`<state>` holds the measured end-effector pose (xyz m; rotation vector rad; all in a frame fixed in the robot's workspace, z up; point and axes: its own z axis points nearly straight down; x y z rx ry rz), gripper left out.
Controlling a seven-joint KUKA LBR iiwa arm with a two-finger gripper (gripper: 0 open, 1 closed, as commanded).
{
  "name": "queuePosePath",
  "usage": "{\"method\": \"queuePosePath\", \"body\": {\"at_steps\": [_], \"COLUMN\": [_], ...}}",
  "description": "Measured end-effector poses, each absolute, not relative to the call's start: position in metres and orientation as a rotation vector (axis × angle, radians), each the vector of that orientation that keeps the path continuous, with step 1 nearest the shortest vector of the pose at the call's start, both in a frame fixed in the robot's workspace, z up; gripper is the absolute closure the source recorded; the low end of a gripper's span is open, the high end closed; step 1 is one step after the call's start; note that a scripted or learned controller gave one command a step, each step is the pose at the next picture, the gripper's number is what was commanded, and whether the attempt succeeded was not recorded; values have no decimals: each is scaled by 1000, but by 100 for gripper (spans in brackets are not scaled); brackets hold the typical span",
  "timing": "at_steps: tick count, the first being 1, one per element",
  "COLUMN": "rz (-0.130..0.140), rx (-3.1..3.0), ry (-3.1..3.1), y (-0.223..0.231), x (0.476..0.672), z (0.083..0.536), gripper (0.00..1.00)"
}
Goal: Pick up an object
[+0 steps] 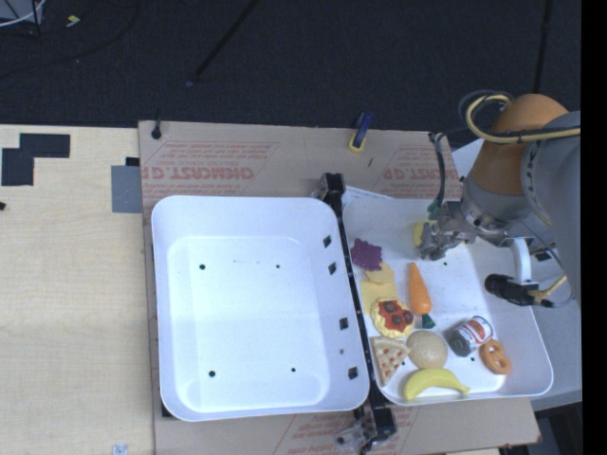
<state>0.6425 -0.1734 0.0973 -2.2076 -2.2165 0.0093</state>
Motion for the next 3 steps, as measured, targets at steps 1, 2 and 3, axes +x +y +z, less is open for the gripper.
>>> {"method": "queuePosePath", "body": {"at_steps": [1,2,3], "rz": [10,12,13], "rx": [-2207,-2205,-2204], "ry": [-2217,-2217,-2218], "y": [-173,-174,-173], "x": [642,642,642], "z": [97,107,107], "gripper": [0,100,0]}}
